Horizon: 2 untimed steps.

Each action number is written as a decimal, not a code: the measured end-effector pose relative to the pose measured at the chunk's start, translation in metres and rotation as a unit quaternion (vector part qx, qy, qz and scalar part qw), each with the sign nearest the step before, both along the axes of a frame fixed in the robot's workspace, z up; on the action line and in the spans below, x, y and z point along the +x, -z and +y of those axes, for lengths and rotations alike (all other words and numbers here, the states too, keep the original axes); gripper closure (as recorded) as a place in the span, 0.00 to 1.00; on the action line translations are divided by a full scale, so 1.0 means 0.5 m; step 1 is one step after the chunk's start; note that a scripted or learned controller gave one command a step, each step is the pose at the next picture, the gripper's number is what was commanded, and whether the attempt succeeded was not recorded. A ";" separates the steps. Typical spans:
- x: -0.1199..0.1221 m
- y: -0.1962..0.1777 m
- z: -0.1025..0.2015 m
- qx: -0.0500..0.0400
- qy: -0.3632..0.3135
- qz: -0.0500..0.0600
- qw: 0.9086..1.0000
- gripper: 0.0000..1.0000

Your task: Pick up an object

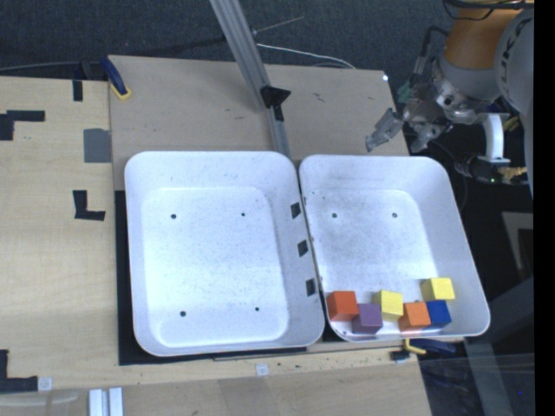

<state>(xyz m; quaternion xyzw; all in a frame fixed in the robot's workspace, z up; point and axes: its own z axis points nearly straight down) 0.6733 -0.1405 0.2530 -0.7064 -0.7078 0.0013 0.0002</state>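
Several small coloured blocks lie along the near edge of the right bin [434,180]: an orange block [342,304], a purple block [370,317], a yellow block [391,302], another orange block [415,315], a blue block [438,313] and a second yellow block [440,289]. My gripper [384,134] hangs above the bench just beyond the right bin's far edge, well away from the blocks. Nothing shows between its fingers.
The left bin [139,232] stands beside the right one, with small black clips along the shared edge. A slanted metal rail [243,46] crosses the bench behind the bins. Black tape marks lie on the wooden bench at the left.
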 end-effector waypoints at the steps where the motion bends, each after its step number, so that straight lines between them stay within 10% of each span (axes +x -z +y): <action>1: -0.067 0.000 0.003 0.000 0.001 0.001 1.000 0.00; 2: -0.016 -0.045 0.185 0.002 -0.004 -0.002 1.000 0.00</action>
